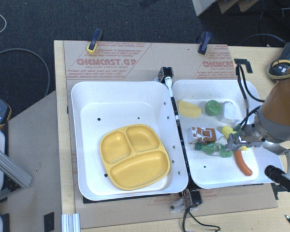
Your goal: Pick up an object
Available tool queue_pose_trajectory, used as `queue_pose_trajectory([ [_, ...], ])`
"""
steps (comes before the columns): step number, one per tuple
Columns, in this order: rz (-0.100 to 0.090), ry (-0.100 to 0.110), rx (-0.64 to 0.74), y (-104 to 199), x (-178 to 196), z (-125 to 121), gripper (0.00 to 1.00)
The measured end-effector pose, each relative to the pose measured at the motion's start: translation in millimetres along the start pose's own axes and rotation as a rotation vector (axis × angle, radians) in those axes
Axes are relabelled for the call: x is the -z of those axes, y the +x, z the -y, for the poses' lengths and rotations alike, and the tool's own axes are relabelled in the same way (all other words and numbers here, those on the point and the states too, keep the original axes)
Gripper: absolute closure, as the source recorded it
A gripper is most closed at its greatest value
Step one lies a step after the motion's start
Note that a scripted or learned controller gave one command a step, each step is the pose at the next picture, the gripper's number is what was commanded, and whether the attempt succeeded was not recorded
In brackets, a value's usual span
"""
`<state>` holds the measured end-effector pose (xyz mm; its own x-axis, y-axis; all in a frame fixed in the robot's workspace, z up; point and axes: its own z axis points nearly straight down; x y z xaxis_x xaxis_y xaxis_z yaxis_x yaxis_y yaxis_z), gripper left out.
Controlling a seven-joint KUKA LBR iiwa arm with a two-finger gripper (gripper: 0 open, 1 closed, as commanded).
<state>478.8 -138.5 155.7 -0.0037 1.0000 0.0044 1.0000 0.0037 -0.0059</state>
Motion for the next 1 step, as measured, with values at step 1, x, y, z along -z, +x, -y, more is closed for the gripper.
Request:
queue_pose_trajectory([
  [1, 0.0, 0.001, 0.0, 37.0, -40.2, 0.3, 1.0],
])
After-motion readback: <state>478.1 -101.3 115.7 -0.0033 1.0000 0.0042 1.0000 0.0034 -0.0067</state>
